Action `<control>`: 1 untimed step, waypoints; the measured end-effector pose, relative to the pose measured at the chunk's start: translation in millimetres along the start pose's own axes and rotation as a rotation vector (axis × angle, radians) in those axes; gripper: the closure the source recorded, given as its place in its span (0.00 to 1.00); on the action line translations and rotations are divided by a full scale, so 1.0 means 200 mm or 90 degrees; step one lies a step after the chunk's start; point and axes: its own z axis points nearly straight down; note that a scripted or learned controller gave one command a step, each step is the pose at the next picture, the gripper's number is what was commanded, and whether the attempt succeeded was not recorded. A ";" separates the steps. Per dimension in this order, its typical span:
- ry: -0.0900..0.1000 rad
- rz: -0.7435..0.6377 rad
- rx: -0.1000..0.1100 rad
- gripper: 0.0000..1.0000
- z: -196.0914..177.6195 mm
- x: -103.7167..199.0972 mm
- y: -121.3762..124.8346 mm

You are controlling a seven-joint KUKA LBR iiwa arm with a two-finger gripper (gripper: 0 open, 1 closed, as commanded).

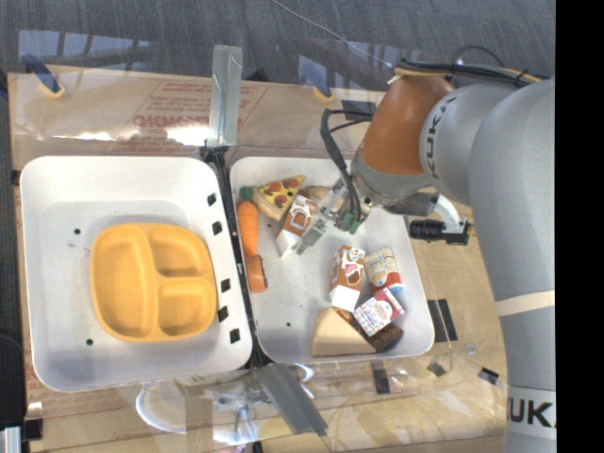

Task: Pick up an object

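The end effector is low inside the right bin, near its upper middle, with its fingers hanging right at a small carton printed in white and brown. Whether those fingers are spread or closed cannot be told from this view (they are thin and blur into the carton's print), so nothing here counts as a grasp. As far as I can judge, the task is at the reach-and-close stage: the arm is down among the objects, but no object is off the bin floor, and the closing, the lift and the clearing of the bin are all left to do.

The carton looks like a little boxy toy pack, tilted, lying just beside a pizza slice and near an orange carrot that runs along the bin's left wall. Lower in the same bin lies a cluster of similar packs and a tan wedge. The left bin holds a yellow divided tray.
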 end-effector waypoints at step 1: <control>0.005 0.061 0.010 0.00 -0.06 0.10 0.21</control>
